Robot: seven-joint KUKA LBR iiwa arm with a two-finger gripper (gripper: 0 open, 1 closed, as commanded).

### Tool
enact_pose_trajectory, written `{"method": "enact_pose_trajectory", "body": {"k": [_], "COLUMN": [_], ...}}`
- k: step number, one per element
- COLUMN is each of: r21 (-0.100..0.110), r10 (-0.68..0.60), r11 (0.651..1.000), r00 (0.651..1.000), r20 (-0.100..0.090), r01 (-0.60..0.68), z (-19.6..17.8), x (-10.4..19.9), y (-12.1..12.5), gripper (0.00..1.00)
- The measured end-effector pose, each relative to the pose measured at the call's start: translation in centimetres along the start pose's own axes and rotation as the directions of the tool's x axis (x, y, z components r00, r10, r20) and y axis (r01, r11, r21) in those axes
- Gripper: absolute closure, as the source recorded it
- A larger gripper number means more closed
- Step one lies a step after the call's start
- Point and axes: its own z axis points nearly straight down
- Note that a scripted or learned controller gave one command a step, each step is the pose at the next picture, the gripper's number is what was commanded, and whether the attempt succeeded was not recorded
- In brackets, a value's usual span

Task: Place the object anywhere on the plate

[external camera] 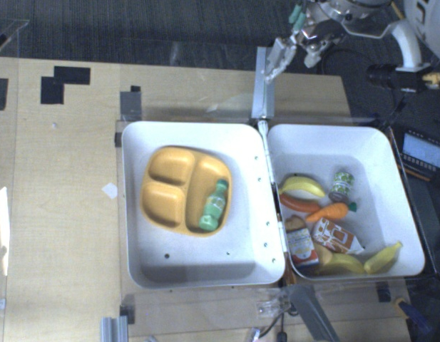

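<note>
A yellow three-compartment plate (170, 189) sits in the left bin (141, 255). A green bottle (214, 206) lies in the plate's right-hand compartment, its cap pointing away from me. My gripper (280, 57) hangs high above the bench behind the two bins, near the top of the divider between them. It is well clear of the plate and the bottle. Its pale fingers point down and to the left, and nothing shows between them.
The right bin (391, 162) holds several toy foods: a banana (303, 186), a carrot (328, 211), a small green can (341, 184), a juice carton (336, 236), a second banana (366, 261) and a red pack (301, 242). A metal post (260, 84) stands behind the divider.
</note>
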Motion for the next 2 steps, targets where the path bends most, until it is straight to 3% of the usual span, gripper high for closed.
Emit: {"method": "enact_pose_trajectory", "body": {"k": [1,2], "r21": [0.000,0.001], "r10": [0.052,0.088], "r11": [0.999,0.996], "r00": [0.999,0.996], "r20": [0.000,0.000], "r01": [-0.052,-0.088], "z": [0.0,3.8], "x": [0.0,-3.0], "y": [0.0,-2.4], "gripper": [0.00,0.00]}}
